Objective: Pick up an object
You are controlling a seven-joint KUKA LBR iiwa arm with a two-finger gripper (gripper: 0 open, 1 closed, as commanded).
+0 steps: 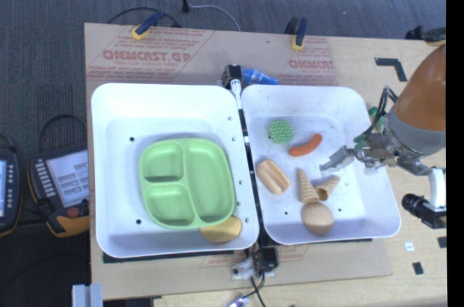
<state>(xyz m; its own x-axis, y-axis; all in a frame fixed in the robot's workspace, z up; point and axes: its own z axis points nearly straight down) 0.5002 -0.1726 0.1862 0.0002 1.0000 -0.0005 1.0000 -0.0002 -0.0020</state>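
Observation:
The right bin (353, 101) holds a green spiky ball (280, 131), an orange sausage (305, 146), a hot dog bun (272, 175), a waffle cone (307, 186), a smaller cone piece (328, 187) and a tan rounded lump (317, 217). My gripper (332, 161) hangs over the right half of this bin, pointing left. It is just above the small cone piece and to the right of the sausage. I see nothing held in it. The grey arm with its orange band (428, 99) reaches in from the right.
The left bin (116, 124) carries a green divided plate (187, 182), with a yellow piece (221, 229) at its front edge. A black fitting and a blue item (257, 76) sit at the back between the bins. Clamps (297, 33) hold the board's far edge.

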